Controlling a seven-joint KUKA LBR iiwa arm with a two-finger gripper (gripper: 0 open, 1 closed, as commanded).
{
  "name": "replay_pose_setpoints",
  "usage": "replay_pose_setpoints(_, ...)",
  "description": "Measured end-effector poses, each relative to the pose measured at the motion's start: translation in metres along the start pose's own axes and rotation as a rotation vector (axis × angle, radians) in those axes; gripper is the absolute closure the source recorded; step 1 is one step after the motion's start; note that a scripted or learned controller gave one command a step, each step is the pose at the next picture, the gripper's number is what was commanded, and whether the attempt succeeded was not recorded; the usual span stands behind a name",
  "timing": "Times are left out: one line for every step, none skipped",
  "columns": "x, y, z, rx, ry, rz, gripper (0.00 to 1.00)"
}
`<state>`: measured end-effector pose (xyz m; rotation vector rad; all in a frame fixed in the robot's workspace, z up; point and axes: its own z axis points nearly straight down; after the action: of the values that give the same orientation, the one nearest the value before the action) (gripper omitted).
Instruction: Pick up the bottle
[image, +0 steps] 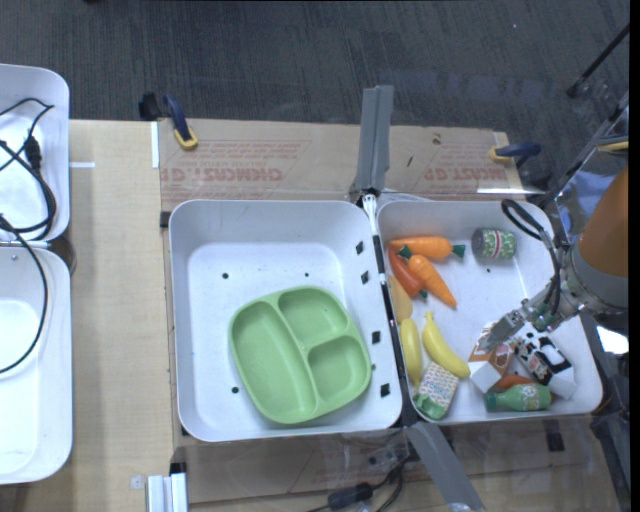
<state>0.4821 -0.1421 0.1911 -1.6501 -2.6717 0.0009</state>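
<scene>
Right bin (470, 215), front corner: green plastic bottle (518, 398), on its side beside small cartons. Light, smooth, round (likely rolls); you pinch across mid-body. Two-finger gripper (510, 325) hovering just behind; spread cannot be judged.

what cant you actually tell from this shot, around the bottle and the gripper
- Gripper, camera view: too small and cluttered to read its state.
- Green bottle: lying in the right bin; label too small to read.
- Small packages beside it: overlapping, kinds unclear.
- Arm: cut off by the right edge.
</scene>
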Motion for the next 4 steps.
replay_pose_setpoints(-0.071, -0.039, -0.105, -0.001, -0.003, -0.013, 0.00)
replay_pose_setpoints(-0.070, -0.039, -0.038, 0.000, -0.001, -0.012, 0.00)
replay_pose_setpoints(-0.092, 0.005, -0.050, -0.001, -0.003, -0.110, 0.00)
replay_pose_setpoints(-0.073, -0.033, 0.000, 0.000, 0.000, 0.196, 0.00)
